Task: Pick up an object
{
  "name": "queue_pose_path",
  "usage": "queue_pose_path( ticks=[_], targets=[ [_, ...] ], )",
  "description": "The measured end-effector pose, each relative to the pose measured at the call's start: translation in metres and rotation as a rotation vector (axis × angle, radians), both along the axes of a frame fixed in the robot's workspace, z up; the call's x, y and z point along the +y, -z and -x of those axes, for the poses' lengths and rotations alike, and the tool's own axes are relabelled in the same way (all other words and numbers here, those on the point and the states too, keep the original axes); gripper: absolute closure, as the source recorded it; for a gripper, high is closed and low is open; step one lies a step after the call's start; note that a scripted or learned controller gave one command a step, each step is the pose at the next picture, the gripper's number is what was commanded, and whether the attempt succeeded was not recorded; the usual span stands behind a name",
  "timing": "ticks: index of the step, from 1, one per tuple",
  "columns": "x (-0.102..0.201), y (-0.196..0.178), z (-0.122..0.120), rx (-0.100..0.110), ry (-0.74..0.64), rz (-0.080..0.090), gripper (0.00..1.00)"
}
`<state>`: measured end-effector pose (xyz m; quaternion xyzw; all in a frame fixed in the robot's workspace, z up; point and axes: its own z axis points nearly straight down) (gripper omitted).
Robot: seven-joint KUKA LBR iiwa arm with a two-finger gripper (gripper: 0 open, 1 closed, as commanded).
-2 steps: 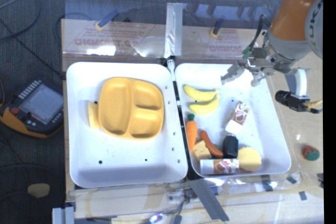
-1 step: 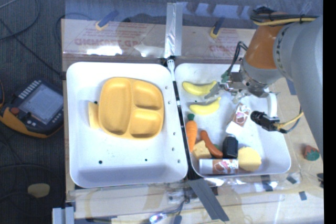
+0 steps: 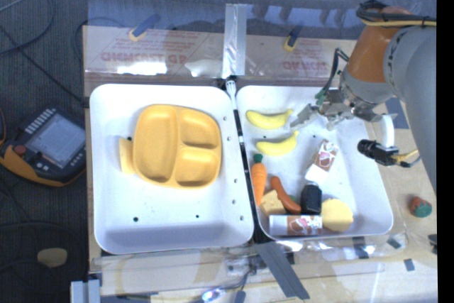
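Note:
The right bin (image 3: 383,188) holds two yellow bananas (image 3: 268,118) (image 3: 278,145) at its back left. Along its front lie a carrot (image 3: 258,179), a red sausage-like piece (image 3: 286,196), a pale cheese wedge (image 3: 272,204), a black block (image 3: 311,198), a yellow lemon (image 3: 338,213) and a white tube with a red label (image 3: 303,225). A small white carton (image 3: 323,157) sits mid-bin. My gripper (image 3: 317,111) hangs over the bin's back part, just right of the upper banana and above the carton. Nothing shows in its grasp.
The left bin (image 3: 106,209) carries a yellow divided plate (image 3: 177,145). The arm's orange band (image 3: 369,53) and grey body fill the right side. A black-tipped fitting (image 3: 376,149) juts over the right bin's rim. A control pendant (image 3: 46,145) lies on the floor at left.

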<state>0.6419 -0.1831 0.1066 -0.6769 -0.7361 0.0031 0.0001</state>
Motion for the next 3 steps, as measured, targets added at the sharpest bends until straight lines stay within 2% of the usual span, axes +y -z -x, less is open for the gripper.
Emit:
queue_pose_path(
  ticks=[1,2,3],
  targets=[
    [-0.023,0.014,0.074,-0.015,0.126,-0.010,0.00],
    [-0.024,0.009,0.074,-0.011,0.125,-0.009,1.00],
    [0.064,-0.091,0.056,0.000,0.163,-0.004,1.00]
  ],
)
